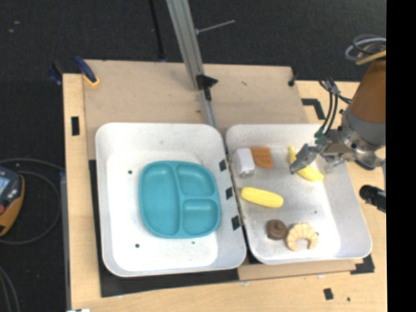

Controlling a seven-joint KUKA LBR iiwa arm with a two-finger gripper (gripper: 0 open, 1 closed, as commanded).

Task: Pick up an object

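From the camera view, the grey two-finger gripper [304, 163] is in the right shallow white bin [338, 239], touching a small yellow plastic piece [311, 172]; whether it is released or clenched I cannot tell. Left of this gripper lie an orange-brown square block [262, 157] and a white cylinder [244, 162], and below it a yellow corn cob [262, 197], a brown swirl-shaped toy [277, 229] and a beige croissant [302, 236]. A turquoise divided plastic tray [179, 198] sits in the left white bin [123, 252].

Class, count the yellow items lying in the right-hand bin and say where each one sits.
2. One yellow corn cob lies near the right bin's middle, by its left side. A second yellow piece lies at the end effector, partly covered by it; more could be hidden underneath.
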